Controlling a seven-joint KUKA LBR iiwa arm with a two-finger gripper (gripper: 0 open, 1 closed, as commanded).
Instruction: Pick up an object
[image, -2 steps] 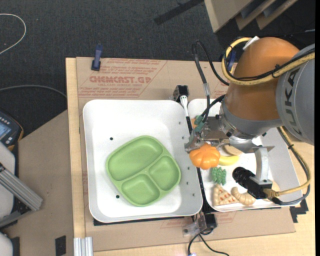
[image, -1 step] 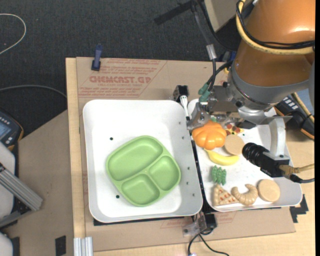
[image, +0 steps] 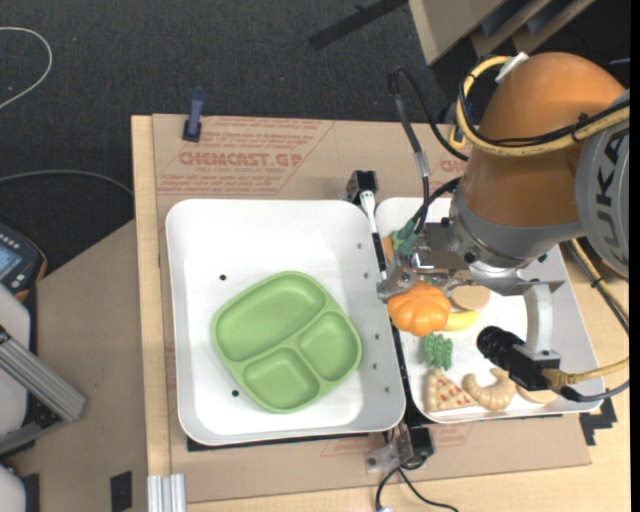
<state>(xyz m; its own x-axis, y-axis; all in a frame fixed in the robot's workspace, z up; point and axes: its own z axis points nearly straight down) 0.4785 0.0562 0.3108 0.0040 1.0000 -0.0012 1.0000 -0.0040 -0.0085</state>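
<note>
Two shallow white bins are seen from above on a bench. A green divided plate (image: 287, 341) is set in the left bin (image: 195, 300). An orange pumpkin (image: 419, 310), broccoli (image: 436, 349), a waffle slice (image: 447, 391) and a croissant (image: 492, 391) are crowded in the right bin (image: 570, 320), beneath the arm's gripper (image: 420, 262).

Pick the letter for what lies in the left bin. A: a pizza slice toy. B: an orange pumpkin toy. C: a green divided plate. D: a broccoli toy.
C: the green divided plate lies alone in the left bin.
</note>
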